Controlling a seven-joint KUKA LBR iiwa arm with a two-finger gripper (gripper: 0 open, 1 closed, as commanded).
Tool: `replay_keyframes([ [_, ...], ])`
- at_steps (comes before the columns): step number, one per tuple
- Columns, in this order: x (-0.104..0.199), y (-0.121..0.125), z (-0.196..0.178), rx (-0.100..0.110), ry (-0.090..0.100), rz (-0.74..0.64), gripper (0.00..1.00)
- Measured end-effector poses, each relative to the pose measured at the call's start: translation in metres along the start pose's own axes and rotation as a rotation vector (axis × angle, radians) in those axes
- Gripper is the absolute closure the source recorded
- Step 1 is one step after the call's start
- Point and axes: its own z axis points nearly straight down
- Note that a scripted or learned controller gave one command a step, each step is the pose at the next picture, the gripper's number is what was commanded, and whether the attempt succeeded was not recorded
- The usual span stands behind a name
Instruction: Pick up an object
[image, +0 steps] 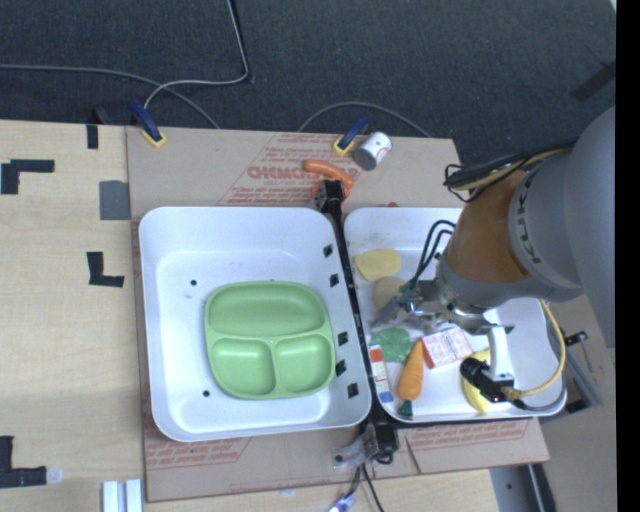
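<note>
You see a wooden table (60, 330) under a cardboard sheet (250, 165), dark carpet behind. The arm (545, 225) reaches in from the right over the right bin (545, 405); whether its jaws are spread you cannot tell (they're hidden). That bin holds a carrot (410, 372), a banana (474, 392) and a yellow piece (377, 264); the left bin (165, 250) holds a green divided plate (268, 337).

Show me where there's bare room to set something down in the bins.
Left bin: bare floor all around the green tray, widest along the back wall. Right bin: crowded under the arm, with carrot, yellow piece and red-white packet; only its back strip is bare.
</note>
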Motion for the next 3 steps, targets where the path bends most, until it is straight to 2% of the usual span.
replay_keyframes([
  [1,-0.007,-0.059,0.0,-0.001,-0.001,0.001,0.0],
  [2,-0.008,-0.058,-0.01,-0.003,-0.002,0.002,1.0],
  [3,0.058,-0.034,-0.108,0.003,0.001,-0.002,1.0],
])
